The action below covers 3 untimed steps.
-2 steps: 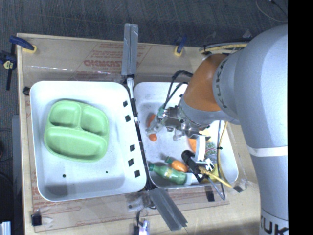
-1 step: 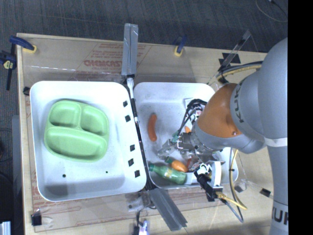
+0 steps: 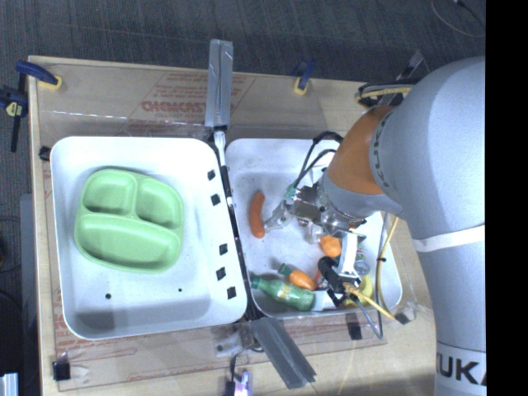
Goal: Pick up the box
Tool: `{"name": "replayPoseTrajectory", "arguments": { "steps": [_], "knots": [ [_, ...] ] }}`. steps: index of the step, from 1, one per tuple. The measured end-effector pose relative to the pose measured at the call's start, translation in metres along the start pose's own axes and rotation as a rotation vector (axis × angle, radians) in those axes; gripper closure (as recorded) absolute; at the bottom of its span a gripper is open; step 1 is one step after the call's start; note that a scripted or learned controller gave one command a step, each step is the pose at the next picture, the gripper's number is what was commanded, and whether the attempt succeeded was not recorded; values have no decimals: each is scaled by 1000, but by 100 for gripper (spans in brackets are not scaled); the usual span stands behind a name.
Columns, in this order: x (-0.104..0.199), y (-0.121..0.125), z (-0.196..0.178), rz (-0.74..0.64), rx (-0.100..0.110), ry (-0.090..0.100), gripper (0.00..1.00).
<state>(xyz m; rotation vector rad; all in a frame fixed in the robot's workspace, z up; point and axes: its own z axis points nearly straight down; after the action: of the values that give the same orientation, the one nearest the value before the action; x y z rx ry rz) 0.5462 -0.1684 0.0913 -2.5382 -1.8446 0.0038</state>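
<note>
White plastic bins, two side by side on the surface (image 3: 99, 89). The left bin (image 3: 132, 304) just has a green divided tray (image 3: 130, 219) in it, and the right bin (image 3: 264, 159) is where all the clutter is. The hand (image 3: 301, 209) is down low in the middle of the right bin. Honestly I can't tell how wide it's set, the wrist is in the way. I can't pick out the box for sure either. My guess is it's tucked under the wrist, at 3 o'clock of the orange-red sausage thing (image 3: 258, 213)

What could go wrong: that sausage is just at 9 o'clock of the hand, so the hand could close on that instead, or shove it along. At 6 o'clock a green bottle (image 3: 283, 292) and a small orange piece (image 3: 301, 280) crowd the bin's lower wall, easy to bump or pinch along with the box. A flat box on the slick bin floor might also just skate away

Writing: "UKA" on the arm's base (image 3: 462, 372), so KUKA. There's faded red print (image 3: 169, 106) on the surface at 12 o'clock of the left bin, too washed out to read
</note>
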Motion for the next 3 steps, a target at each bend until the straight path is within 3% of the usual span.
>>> {"name": "replayPoseTrajectory", "arguments": {
  "steps": [1,2,3],
  "knots": [
    [31,-25,1,-149,2,1,0],
    [31,-25,-9,-151,4,1,100],
    [31,-25,-9,-152,3,1,0]
  ]
}}
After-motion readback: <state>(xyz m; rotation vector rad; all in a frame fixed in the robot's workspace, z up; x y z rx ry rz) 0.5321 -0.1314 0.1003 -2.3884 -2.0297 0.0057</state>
